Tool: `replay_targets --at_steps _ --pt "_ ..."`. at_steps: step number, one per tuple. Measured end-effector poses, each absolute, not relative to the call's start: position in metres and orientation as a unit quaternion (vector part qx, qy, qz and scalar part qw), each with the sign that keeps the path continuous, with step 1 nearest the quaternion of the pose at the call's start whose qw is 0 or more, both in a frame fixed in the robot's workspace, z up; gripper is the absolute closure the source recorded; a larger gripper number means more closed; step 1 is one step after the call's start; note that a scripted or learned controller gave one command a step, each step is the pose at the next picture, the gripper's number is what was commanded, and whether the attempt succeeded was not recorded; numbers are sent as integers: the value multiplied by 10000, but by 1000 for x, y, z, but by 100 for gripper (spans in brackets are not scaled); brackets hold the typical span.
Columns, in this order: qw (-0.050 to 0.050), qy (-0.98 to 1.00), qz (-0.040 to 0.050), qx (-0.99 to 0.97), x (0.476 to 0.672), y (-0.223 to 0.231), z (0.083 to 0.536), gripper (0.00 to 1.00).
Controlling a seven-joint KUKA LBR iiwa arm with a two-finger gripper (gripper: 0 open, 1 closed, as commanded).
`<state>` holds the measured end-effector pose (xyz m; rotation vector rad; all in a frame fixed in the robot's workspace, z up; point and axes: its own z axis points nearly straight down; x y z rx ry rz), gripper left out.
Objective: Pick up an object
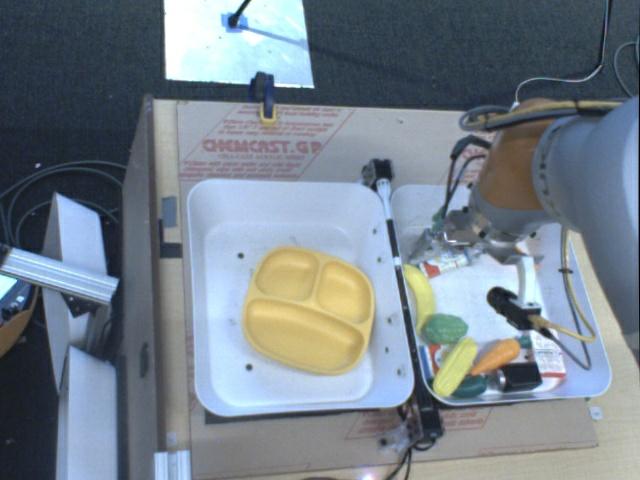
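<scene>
1. The gripper (450, 240) is low over the far left corner of the right-hand shallow white bin (598, 366). From here I cannot tell whether it is open or closed, and nothing is visibly held in it.
2. Just beneath it, touching or nearly so, lies a small red-and-white packet (446, 264). That looks like the object it is going for, so I judge the pick not yet made: the approach is about done, while the grasp and lift are still to come.
3. A little nearer, a yellow plastic banana (418, 294) lies along the bin's left wall, with a lumpy green plastic vegetable (445, 328) just beside it.
4. Along the near edge, a yellow toy corn cob (455, 366), an orange toy carrot (496, 355), a small black block (520, 375) and a red-and-white printed carton (546, 354) are crowded together.
5. For room, the bin's left wall is close on the gripper's left. The bare white floor in the middle of this bin looks like the easiest place to move.
6. The left-hand shallow white bin (200, 268) holds a yellow divided plastic tray (310, 308), well apart from the gripper.
</scene>
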<state>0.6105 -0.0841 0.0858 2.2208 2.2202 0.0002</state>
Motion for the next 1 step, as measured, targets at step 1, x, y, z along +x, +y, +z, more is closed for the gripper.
replay_targets --at_steps 1 --pt "16 7072 8 7070 596 -84 86 0"
